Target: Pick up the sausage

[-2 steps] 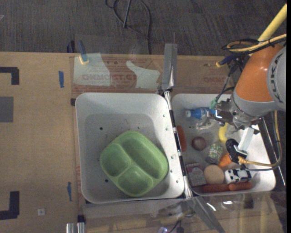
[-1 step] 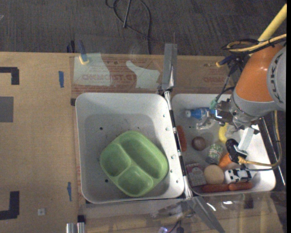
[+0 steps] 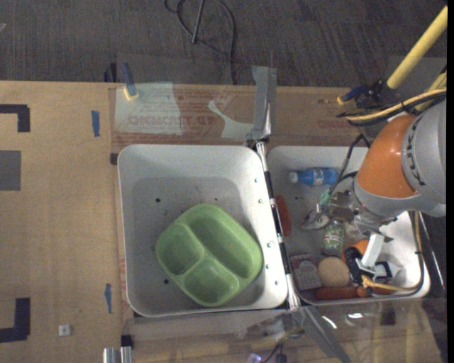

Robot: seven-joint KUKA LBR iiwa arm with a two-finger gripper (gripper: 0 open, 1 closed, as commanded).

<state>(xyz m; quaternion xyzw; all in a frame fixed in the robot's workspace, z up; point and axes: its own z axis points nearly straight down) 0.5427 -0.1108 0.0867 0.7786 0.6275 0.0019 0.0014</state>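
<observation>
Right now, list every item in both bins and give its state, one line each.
green divided plate: right way up, flat in the left bin, nothing in its compartments
sausage: lying flat by the near wall of the right bin, not gripped
water bottle: on its side, far end of the right bin
round tan item: resting just behind the sausage
arm: reaching over the right bin

Tan wood surface (image 3: pixel 57 213) filled left side, black corner marks (image 3: pixel 15 117) and blue tape bits (image 3: pixel 95 123) on it. Dark grey carpet floor (image 3: pixel 298 35) along top, black cable (image 3: pixel 202 21) looping there. Lighting even, soft.
</observation>
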